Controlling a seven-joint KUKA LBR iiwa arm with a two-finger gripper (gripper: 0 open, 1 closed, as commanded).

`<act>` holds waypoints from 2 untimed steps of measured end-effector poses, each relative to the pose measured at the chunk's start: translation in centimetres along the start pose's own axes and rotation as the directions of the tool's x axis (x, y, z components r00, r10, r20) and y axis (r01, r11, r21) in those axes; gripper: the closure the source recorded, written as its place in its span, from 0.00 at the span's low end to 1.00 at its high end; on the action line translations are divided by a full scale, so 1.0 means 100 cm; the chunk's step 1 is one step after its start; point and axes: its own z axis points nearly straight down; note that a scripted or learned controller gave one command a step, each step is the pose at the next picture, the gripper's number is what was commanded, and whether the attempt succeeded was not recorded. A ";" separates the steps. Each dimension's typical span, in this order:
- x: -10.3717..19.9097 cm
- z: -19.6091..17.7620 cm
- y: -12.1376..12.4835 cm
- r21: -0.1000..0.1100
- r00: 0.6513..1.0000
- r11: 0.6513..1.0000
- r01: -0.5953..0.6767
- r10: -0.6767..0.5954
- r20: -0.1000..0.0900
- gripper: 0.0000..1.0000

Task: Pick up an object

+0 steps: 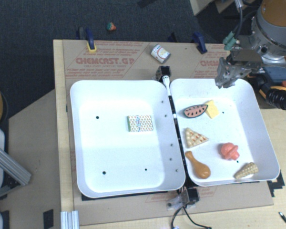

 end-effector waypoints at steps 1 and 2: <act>0.009 -0.092 0.027 -0.027 1.000 1.000 0.001 -0.001 0.001 1.00; 0.034 -0.006 -0.025 -0.003 1.000 1.000 0.002 -0.002 0.001 1.00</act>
